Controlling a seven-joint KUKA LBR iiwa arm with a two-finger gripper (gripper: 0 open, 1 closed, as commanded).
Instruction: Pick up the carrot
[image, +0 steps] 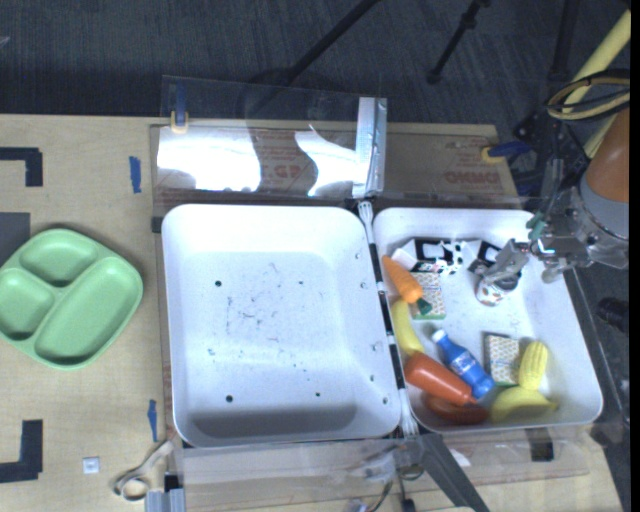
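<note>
My claw (497, 278) hangs over the far part of the right bin (578, 330), reaching in from the right; I cannot tell from here how it is set. The carrot (404, 279) lies against that bin's left wall, left of my claw and apart from it. Nearer along the same wall sit a banana (405, 331), a blue bottle (465, 364) and a red pepper (436, 376), with a corn cob (533, 363) at the near right. The left bin (200, 250) stands beside; a green divided plate (65, 296) rests far left.
</note>
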